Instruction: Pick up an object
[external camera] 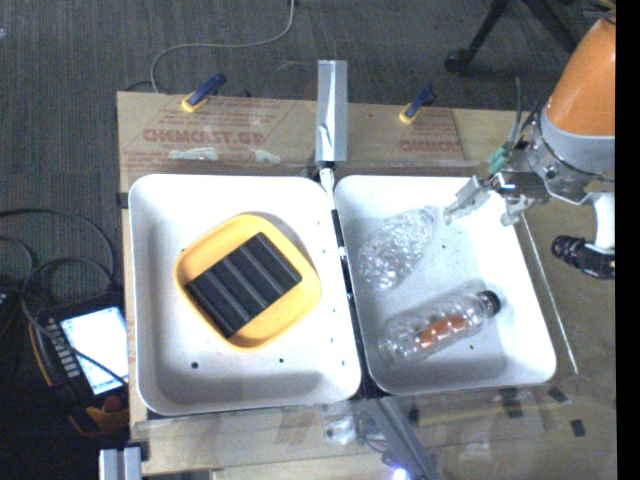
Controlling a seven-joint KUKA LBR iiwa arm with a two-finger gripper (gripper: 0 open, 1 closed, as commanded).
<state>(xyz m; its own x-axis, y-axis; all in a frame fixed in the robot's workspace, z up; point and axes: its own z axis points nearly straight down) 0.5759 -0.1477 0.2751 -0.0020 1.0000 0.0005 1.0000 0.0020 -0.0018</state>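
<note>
Clear bottle (440,330) lower right: light, slick, crushable; grip mid-body. Crumpled bottle (395,243) above it. Gripper (487,200) at right bin's (535,368) upper edge, fingers spread, holding nothing

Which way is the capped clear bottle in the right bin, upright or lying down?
Lying down: the bottle rests lengthwise on the right bin floor, dark cap pointing right.

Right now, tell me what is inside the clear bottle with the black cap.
The bottle lies on its side in the right bin. Something orange shows through its wall near the middle. What the orange thing is, the crinkled plastic blurs too much to tell.
</note>
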